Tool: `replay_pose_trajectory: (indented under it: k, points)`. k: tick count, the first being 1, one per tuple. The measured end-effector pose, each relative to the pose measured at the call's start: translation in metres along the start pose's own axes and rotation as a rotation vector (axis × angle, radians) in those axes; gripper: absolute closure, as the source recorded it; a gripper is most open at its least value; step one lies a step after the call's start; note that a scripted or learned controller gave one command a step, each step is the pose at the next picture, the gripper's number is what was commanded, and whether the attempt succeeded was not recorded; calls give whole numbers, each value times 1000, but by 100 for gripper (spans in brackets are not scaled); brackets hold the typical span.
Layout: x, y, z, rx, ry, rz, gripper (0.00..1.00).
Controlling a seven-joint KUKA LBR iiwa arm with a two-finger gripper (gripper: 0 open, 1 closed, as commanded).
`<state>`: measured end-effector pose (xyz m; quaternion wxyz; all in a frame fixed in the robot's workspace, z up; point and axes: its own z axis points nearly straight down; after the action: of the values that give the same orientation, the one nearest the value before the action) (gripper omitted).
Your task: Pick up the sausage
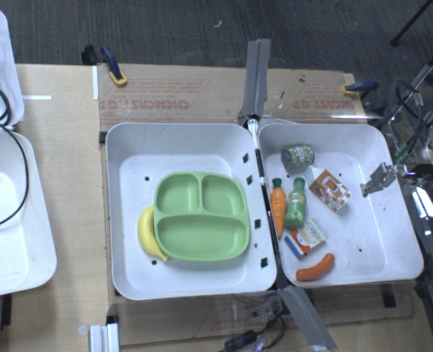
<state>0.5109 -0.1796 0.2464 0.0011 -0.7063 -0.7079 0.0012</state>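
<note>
The sausage (315, 267), orange-red and slightly curved, lies near the front edge of the right bin (363, 259). My gripper (378, 178) hangs at the right side of that bin, over its right wall, well behind and to the right of the sausage. Nothing is visibly held by it.
In the right bin there are also a carrot (277, 204), a green bottle (296, 202), a can (298, 155), a small orange box (329, 191) and a flat packet (305, 237) just behind the sausage. The left bin (128, 167) holds a green divided plate (202, 216) and a banana (149, 235).
</note>
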Motion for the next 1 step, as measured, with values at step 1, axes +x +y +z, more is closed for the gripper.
replay_pose_trajectory:
  k: [1]
  points:
    - [7,-33,153,-1,1,-146,0]
